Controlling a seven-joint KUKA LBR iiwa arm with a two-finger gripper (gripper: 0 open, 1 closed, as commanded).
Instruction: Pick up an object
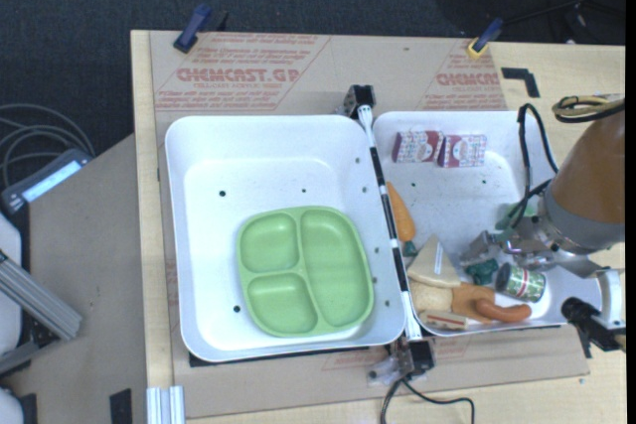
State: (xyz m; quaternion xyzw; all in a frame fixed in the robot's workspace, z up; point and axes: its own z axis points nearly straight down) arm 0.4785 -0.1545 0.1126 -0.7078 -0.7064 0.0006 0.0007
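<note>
Two white bins sit side by side on a brown bench. From the right, the arm point(594, 184) bends down over the right bin point(452, 122), its gripper point(502, 253) low among the clutter beside a small can point(521, 283); whether the claw grips anything cannot be told. A green divided plate point(303, 270) lies in the left bin point(199, 213).

Two bins sit side by side on the counter point(298, 65). The left bin point(199, 154) holds a divided tray point(303, 270) toward its near side. The right bin point(497, 129) holds a carton point(439, 149) at the far side and a can point(521, 282), hot dog point(492, 311) and carrot point(401, 213) nearer.
</note>
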